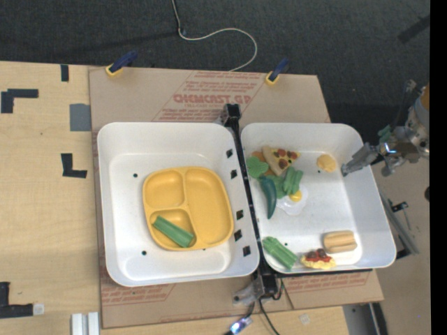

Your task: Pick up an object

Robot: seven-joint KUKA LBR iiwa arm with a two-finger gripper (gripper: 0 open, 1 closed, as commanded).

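Glossy plastic toy food is scattered in the right bin (363, 208).
The gripper (357, 160) is seen over its rim; its jaw state cannot be told.

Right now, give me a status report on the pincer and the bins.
Pincer over right bin's right rim, nothing between its fingers. Nearest item: small yellow piece. Yellow tray with green piece in left bin. Nothing obstructing.

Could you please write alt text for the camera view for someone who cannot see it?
Two white bins sit side by side: the left bin holds a yellow tray with a green piece, the right bin scattered toy food. The gripper is over its right rim.
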